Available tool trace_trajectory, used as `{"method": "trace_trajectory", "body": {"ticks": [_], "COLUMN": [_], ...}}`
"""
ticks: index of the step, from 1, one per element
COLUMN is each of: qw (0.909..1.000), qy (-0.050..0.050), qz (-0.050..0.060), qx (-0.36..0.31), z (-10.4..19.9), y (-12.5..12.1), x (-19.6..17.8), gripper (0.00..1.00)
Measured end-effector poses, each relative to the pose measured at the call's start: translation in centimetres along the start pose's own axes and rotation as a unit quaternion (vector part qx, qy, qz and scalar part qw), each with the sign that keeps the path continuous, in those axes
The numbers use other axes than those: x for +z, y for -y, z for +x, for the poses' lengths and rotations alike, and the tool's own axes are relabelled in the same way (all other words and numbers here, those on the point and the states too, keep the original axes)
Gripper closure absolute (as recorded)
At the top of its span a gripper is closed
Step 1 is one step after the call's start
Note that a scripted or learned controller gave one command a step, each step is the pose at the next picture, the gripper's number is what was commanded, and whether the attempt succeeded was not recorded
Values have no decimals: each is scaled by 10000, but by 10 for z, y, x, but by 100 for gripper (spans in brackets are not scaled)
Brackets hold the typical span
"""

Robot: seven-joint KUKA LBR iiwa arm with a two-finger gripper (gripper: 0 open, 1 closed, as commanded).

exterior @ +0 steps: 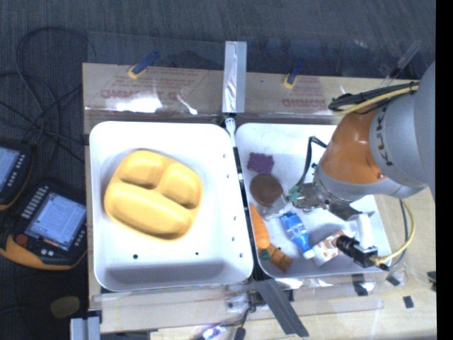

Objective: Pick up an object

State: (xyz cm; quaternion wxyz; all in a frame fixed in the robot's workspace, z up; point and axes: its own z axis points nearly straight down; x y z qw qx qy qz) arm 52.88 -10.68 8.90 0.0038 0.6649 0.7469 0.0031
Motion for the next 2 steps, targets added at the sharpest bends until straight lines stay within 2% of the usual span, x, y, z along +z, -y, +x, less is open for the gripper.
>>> {"method": "trace_trajectory", "body": {"ticks": [1,2], "qw": [10000,9990], "qy": [-12,4], "qz": [-13,58], "qx": [0,452], "z": [1,62], "y": [-1,-23], "x": [-10,-151], "gripper": [100,100]}}
